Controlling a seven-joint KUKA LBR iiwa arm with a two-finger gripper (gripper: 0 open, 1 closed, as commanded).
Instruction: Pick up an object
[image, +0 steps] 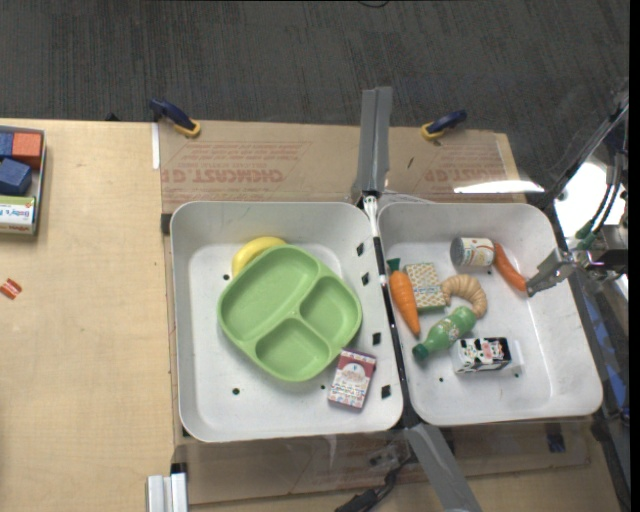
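While the gripper (548, 277) hangs over the right bin's (570, 390) right edge, whether it is clenched or released cannot be told, and nothing shows in its hold. Just to its left lies a small carrot (509, 268), its long axis slanting from upper left to lower right, beside a can (472, 253).

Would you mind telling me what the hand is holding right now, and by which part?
Nothing: the hand sits at the right bin's edge, with no object between its fingers.

Two bins (190, 300), two carrots (403, 300), one plate (290, 312).
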